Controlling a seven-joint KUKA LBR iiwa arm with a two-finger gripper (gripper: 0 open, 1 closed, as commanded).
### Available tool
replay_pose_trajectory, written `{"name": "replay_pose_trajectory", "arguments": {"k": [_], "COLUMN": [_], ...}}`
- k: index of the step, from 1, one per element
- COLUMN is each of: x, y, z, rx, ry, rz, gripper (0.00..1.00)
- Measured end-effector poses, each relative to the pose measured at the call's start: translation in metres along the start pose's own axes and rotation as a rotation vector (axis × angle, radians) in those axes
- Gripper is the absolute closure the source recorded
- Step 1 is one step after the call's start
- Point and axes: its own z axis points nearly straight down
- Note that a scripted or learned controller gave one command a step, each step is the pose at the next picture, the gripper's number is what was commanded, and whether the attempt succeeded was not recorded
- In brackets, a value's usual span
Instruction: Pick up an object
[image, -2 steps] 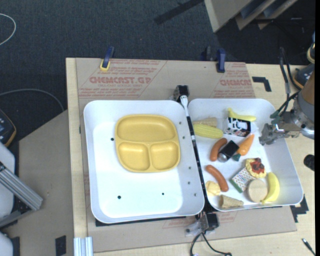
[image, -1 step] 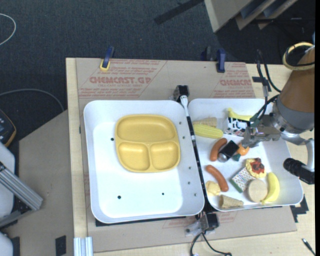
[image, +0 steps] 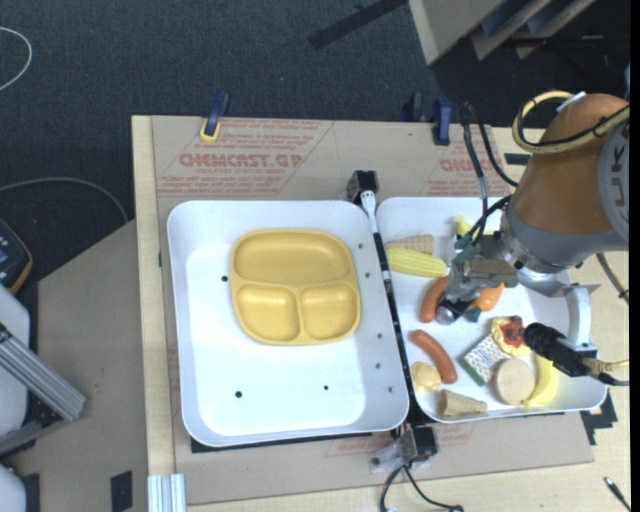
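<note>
Two shallow white bins sit side by side on the bench. The left bin (image: 200, 330) holds a yellow divided plate (image: 295, 283), set toward the bin's far half, with one long compartment at the back and two smaller ones in front. The right bin (image: 590, 395) holds a scatter of toy food. Taking the corn cob (image: 415, 263) near the bin's far left side as the mark: a pale wedge (image: 420, 243) lies just behind it, an orange carrot (image: 433, 298) lies just in front of it, and a red sausage (image: 435, 355) lies farther forward. Beyond the sausage toward the front rim are a pale lump (image: 427, 376) and a tan wedge (image: 462, 403). A round cracker (image: 516, 380), a banana (image: 545, 383) and a red and yellow piece (image: 508, 332) lie well to the right of the cob.

The gripper (image: 463, 300) is down in the right bin, just to the right of the cob and touching or almost touching the carrot. Its dark tip hides the fingers, so I cannot tell how far apart they are, nor whether anything is held between them.
</note>
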Motion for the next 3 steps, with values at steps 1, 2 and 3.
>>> {"name": "replay_pose_trajectory", "arguments": {"k": [1, 2, 3], "x": [0.059, 0.053, 0.044], "y": [0.003, 0.005, 0.000], "z": [-0.005, -0.005, -0.014], "rx": [-0.004, -0.004, -0.005], "ry": [-0.001, -0.003, -0.003], "rz": [-0.002, 0.005, 0.006], "gripper": [1.00, 1.00, 1.00]}}
